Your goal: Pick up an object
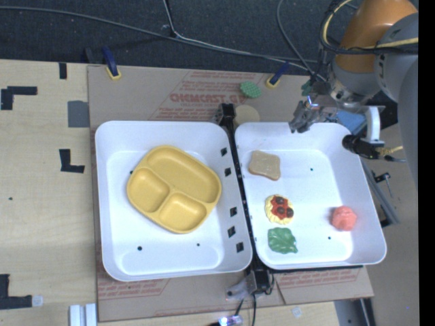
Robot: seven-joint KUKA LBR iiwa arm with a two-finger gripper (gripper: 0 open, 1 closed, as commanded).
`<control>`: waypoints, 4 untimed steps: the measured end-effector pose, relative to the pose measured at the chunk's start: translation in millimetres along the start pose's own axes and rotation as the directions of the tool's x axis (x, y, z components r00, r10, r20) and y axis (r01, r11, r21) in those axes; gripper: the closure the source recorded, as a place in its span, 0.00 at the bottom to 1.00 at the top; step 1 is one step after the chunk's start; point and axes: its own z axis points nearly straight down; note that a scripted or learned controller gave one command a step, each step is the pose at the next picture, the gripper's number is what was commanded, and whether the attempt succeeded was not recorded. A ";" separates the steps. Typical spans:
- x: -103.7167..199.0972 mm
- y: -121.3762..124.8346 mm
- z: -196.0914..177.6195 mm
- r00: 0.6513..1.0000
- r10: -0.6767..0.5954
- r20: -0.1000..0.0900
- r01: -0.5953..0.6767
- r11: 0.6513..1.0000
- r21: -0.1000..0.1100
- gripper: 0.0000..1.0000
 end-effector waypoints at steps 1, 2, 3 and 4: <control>1.1 0.6 -31.4 1.000 0.000 0.000 0.000 1.000 0.002 1.00; 61.2 -4.2 -31.4 1.000 0.000 0.001 0.000 1.000 0.004 1.00; 107.8 -6.6 -22.0 1.000 -0.001 0.001 0.001 1.000 0.004 1.00; 158.4 -19.2 -29.9 1.000 -0.002 -0.001 0.002 1.000 0.005 1.00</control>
